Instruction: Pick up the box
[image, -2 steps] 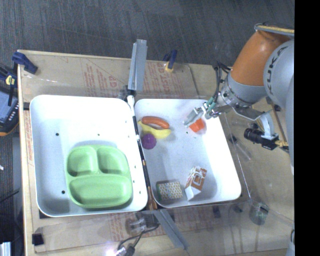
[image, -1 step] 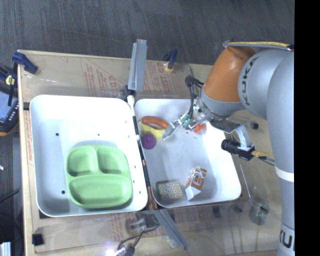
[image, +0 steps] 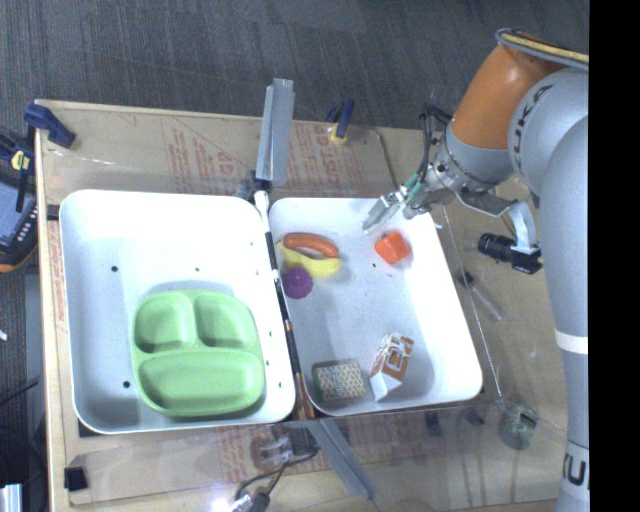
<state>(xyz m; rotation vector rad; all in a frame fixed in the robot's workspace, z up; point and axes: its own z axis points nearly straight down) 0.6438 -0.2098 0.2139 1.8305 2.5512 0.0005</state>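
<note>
My gripper (image: 385, 212) hangs open and empty over the right bin's (image: 455, 330) far rim, so I judge I'm just starting the approach (the box (image: 392, 362) lies at the near wall), and next must cross and descend.

The bench (image: 150, 150) bears two white bins (image: 90, 300) (side by side).

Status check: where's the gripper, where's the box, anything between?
Gripper over right bin's far edge. Orange-white carton box lies near front wall, untouched. Small orange cup beneath gripper.
</note>
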